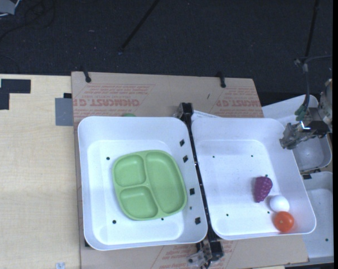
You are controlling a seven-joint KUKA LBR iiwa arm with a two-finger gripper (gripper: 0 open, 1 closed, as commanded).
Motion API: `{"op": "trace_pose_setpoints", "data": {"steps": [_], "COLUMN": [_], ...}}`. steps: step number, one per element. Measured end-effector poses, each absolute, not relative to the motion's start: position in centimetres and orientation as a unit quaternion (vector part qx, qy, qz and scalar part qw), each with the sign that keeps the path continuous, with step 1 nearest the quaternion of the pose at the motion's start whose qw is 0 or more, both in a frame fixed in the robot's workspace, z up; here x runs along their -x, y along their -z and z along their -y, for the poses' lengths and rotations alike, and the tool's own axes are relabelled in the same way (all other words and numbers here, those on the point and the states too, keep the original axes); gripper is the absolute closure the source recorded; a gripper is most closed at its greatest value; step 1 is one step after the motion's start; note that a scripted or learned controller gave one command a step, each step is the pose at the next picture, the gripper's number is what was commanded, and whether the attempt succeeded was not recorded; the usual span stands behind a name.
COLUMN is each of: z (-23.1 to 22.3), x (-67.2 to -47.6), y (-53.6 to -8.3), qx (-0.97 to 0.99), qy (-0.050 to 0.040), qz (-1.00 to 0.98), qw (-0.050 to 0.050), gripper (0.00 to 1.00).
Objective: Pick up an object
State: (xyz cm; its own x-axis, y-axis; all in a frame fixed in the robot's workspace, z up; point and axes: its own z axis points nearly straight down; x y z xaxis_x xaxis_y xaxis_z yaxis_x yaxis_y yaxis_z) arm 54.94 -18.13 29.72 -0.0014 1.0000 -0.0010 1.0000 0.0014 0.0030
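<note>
In the right bin (236, 133), three small things lie near the front right corner: a purple bunch of grapes (262, 188), a white egg-shaped ball (279, 203) and an orange-red round fruit (283, 222). The egg touches or nearly touches both the grapes and the orange fruit. My gripper (293, 136) hangs at the right bin's right rim, up and to the right of the grapes and well apart from them. Nothing is seen held in it.
A green three-compartment plate (149, 184) lies in the left bin (96, 150). A black hinge strip (194, 172) runs between the bins. Cardboard (157, 97) lies under both, and a clear container (313, 153) sits just outside the right rim.
</note>
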Motion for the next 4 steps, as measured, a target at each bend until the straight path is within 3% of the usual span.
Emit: {"op": "trace_pose_setpoints", "data": {"steps": [4], "z": [-2.0], "x": [-56.4], "y": [-25.2], "qx": [-0.706], "qy": [0.0016], "qz": [-0.708], "qw": [-0.003], "gripper": [1.00]}}
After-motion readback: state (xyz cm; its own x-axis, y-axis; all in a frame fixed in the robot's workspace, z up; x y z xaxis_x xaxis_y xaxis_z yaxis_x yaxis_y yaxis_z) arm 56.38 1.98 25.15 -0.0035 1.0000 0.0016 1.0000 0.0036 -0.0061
